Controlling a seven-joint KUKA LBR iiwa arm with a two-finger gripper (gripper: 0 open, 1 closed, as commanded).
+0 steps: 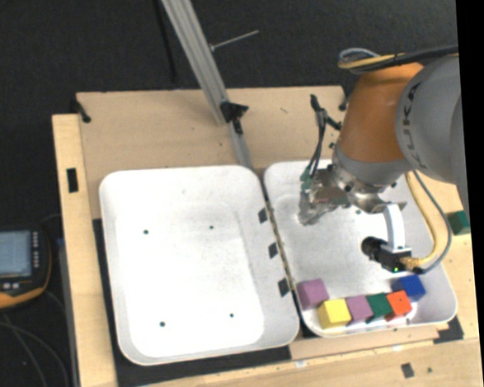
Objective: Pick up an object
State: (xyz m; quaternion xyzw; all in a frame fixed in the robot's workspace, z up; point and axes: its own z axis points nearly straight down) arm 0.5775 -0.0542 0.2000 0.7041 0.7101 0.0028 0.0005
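While coloured blocks (361,307) line the right bin (344,239), the hand's (309,213) grip is unclear.

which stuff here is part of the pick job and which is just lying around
Job:
- gripper
- right bin
- blocks along its near edge: purple, yellow, second purple, green, orange, blue

Lying about:
- left bin
- metal pole
- handheld screen

One fixed camera looks down aslant on both white bins (189,258).
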